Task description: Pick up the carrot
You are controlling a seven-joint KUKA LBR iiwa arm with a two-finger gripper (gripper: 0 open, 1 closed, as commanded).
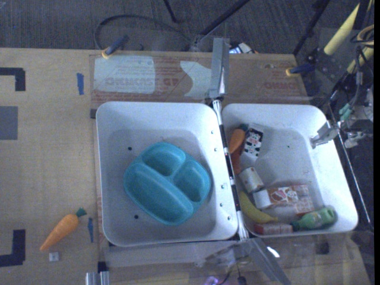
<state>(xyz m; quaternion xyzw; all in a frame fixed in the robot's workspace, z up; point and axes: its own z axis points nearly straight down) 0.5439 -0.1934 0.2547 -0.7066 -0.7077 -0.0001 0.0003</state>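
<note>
An orange carrot (237, 140) lies in the right bin (297, 120), against the left wall near the far corner. It touches a black-and-white carton (253, 142). A second carrot (59, 231), with a green top, lies on the bench outside the bins at the lower left. My gripper (324, 136) sits low over the right bin's right rim, dim and partly hidden, well to the right of the carrot in the bin. I see nothing held in it.
The left bin (113, 129) holds a blue divided plate (167, 183). In the right bin lie a small can (250, 179), a banana (255, 210), a flat box (289, 196) and a green bottle (315, 218) along the near side. Cables and stands crowd the far right.
</note>
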